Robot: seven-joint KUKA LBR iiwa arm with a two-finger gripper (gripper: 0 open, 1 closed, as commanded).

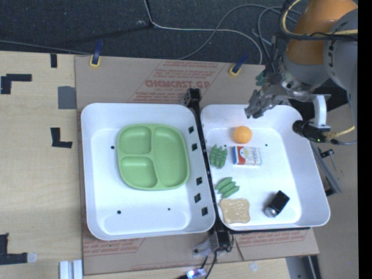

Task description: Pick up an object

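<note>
Right now the dark two-finger jaws [256,110] are hanging above the back rim of the right-hand shallow white bin [302,179], gripping nothing; how far apart they are standing I cannot tell from this slant. Nearest, just in front of them, the small round orange ball [242,135] is sitting apart from the little white printed carton [247,156] (a clean first target, I judge). A good approach is dropping straight over the ball, centring before closing, since it is likely to roll. Farther out are lying green pea pods [227,186], a tan toast slice [235,210] and a black block [278,203]. The left bin is carrying a green divided plate [153,157].
</note>
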